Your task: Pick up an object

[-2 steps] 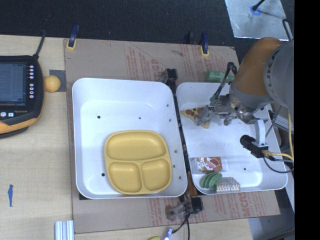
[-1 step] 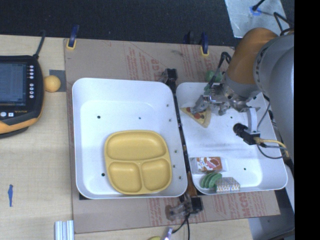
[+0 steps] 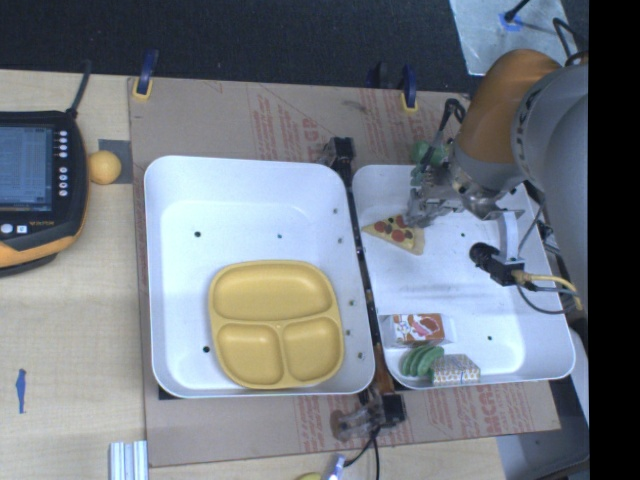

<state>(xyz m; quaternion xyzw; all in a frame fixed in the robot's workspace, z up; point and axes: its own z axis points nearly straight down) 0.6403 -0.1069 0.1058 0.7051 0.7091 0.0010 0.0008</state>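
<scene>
A toy pizza slice (image 3: 395,234) lies in the right bin (image 3: 520,353) near its back left part. My gripper (image 3: 418,211) hangs just above and to the right of the slice, its tips close to the slice's upper edge. At the bin's front lie a small red and white packet (image 3: 417,328), a green pod-shaped toy (image 3: 421,359) and a small patterned block (image 3: 455,371). The grey arm with its orange band (image 3: 505,98) comes in from the right over the bin's back corner.
The left bin (image 3: 180,198) holds a yellow divided plate (image 3: 277,322). A black cable and plug (image 3: 497,264) hang over the right bin. A teach pendant (image 3: 35,188) and a yellow ball (image 3: 104,166) sit on the bench at far left.
</scene>
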